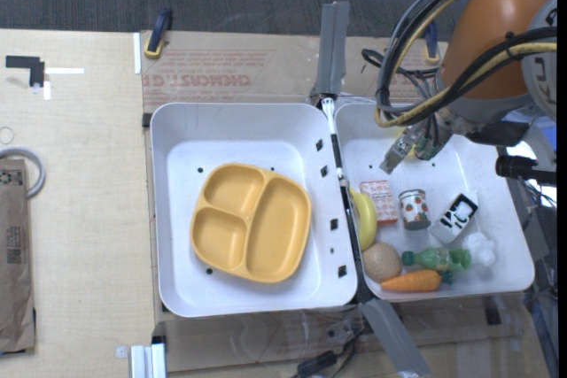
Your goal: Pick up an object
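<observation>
My gripper [410, 153] hangs over the back part of the right bin [496, 181], above its bare floor, open with nothing between its fingers. In front of it lie several small things: a red-and-white box [381, 200], a small can [413, 209], a black-and-white object [457, 216], a yellow banana [364, 219], a brown round fruit [381, 262], a green bottle [439, 259] and an orange carrot [412, 281]. The gripper touches none of them.
The left bin [177, 190] holds a yellow divided plate [252, 222]. A clear crumpled piece [483, 250] lies at the right bin's front right. The arm and its cables [425, 66] cross the right bin's back edge. A brown bag [13, 261] lies at the far left.
</observation>
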Robot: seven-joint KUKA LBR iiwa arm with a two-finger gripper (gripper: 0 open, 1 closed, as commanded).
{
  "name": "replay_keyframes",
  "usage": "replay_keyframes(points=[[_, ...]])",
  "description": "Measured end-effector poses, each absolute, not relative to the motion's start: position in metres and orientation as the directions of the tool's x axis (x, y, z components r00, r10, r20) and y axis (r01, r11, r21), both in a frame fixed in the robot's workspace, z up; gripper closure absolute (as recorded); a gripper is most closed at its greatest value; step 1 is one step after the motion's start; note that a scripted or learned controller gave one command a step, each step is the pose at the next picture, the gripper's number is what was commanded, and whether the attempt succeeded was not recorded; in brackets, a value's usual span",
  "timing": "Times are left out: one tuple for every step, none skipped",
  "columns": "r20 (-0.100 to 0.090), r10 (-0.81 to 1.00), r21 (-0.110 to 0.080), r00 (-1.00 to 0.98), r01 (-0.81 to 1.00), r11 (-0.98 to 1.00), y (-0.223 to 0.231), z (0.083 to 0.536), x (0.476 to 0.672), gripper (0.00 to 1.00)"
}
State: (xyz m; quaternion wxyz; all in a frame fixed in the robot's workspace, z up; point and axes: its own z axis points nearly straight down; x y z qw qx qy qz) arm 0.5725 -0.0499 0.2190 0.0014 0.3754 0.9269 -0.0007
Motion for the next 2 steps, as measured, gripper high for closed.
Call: replay_keyframes(points=[[0.000,0.603,-0.001,-0.798,0.603,0.798,-0.098,0.182,0.539,1.00],[-0.003,0.863,0.000,-0.505,0.863,0.505,-0.128,0.190,0.542,1.00]])
